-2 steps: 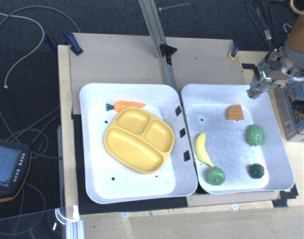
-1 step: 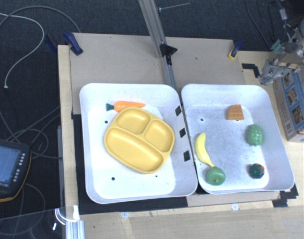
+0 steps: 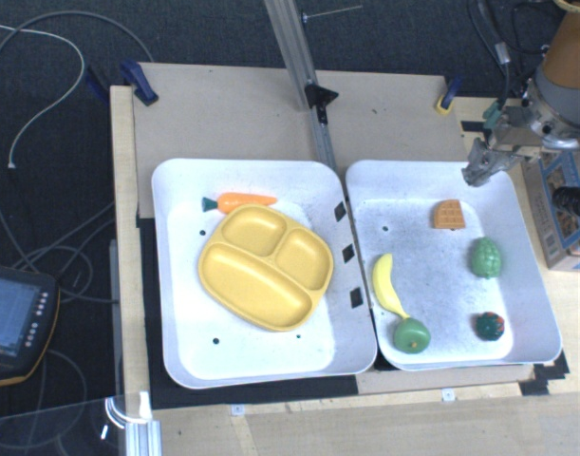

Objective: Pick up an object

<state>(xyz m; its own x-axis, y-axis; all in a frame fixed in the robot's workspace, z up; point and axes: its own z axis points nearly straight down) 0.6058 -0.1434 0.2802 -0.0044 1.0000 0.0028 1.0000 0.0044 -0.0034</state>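
Tan wooden bench (image 3: pixel 223 112) fills centre frame. Two shallow white bins sit on it side by side, edges touching: left bin (image 3: pixel 176 283) centre-left, right bin (image 3: pixel 522 283) centre-right. Blue clamp (image 3: pixel 138 82) on upper-left bench corner, another clamp (image 3: pixel 449 93) on upper-right edge.

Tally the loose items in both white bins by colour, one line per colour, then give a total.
Orange: 2, the plastic carrot and the waffle-like square
Yellow: 2, the divided plastic tray and the toy banana
Green: 2, the leafy round vegetable and the toy apple
Dark green with red: 1, the small round toy
Total: 7
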